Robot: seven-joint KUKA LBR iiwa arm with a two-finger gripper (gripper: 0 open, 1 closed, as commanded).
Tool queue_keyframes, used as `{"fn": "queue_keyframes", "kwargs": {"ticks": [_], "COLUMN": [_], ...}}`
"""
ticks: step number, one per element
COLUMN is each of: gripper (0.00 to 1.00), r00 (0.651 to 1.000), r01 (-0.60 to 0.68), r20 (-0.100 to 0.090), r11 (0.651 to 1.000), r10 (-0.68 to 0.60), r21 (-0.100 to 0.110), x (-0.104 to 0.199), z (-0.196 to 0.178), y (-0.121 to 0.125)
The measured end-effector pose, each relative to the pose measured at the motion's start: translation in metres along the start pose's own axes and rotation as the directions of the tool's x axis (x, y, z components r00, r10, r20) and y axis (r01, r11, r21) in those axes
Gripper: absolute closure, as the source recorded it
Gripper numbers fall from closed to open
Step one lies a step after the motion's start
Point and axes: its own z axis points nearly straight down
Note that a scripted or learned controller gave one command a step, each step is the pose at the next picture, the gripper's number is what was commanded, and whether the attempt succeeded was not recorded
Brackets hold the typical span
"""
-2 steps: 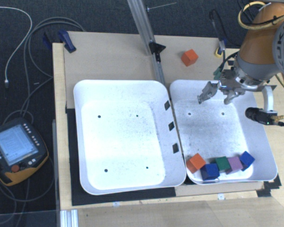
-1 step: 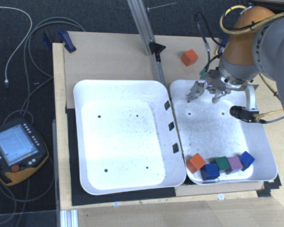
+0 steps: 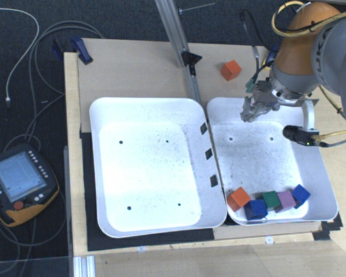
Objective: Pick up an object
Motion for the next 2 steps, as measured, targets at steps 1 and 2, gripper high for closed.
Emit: {"fn": "queue_keyframes", "kwargs": {"ticks": [1,2], "gripper": [1.00,1.00], "r00": [1.000,1.000], "r01": [0.005,0.005], "r20": [-0.002,-0.004], "r11": [1.000,1.000], "r10": [-0.005,-0.005], "r21": [-0.001,0.005], "x": [0.065,0.123], "z": [-0.029,-0.057], "y": [0.002,-0.030]}}
